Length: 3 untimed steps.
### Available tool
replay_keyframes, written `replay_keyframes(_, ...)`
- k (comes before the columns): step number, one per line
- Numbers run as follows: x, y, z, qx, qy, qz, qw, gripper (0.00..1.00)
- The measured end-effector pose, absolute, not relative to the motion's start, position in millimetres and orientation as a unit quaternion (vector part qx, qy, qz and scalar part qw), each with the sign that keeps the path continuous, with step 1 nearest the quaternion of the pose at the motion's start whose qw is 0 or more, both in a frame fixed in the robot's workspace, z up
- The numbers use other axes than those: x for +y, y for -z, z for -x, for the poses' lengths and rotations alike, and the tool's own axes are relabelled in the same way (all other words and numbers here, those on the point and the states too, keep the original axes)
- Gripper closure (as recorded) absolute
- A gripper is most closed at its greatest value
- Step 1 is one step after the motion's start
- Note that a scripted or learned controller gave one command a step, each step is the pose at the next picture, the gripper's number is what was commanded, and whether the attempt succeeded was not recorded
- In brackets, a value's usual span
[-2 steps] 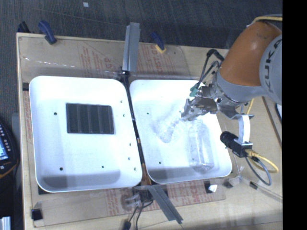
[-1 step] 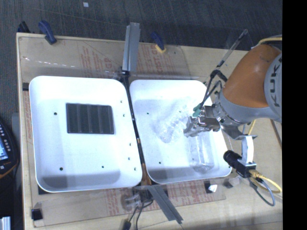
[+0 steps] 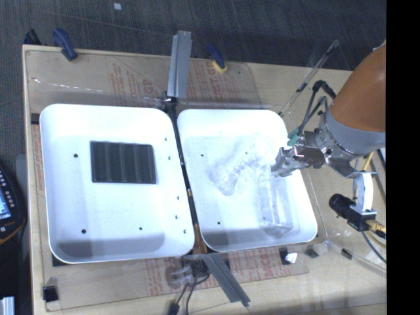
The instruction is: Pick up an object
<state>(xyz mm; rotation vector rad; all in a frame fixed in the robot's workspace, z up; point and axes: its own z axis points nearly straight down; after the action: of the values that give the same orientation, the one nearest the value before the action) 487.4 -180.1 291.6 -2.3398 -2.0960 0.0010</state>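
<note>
A clear plastic bottle (image 3: pixel 273 207) lies lengthwise near the right wall of the right bin (image 3: pixel 216 238). A crumpled clear plastic piece (image 3: pixel 233 165) rests in the middle of that bin. In the left bin (image 3: pixel 65 235) a dark grey ribbed rectangular block (image 3: pixel 123 163) lies flat. My gripper (image 3: pixel 285 162) hangs over the right bin's right side, just above the top end of the bottle and to the right of the crumpled piece. Nothing shows held in it.
A metal bar (image 3: pixel 179 64) runs back from the seam between the bins, with blue clamps (image 3: pixel 216 56) on the bench's far edge. Cables and a black fitting (image 3: pixel 348 209) sit right of the right bin, under the arm.
</note>
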Motion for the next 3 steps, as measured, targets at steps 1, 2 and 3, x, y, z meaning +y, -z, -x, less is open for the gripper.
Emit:
replay_keyframes(1,-180,-292,-487.4,-0.667,-0.0003,0.745,0.000,0.00)
replay_keyframes(2,-206,-279,-477.1,-0.646,-0.0007,0.763,0.001,0.00)
replay_keyframes(3,-173,-306,-478.0,-0.609,0.0000,0.793,-0.001,0.00)
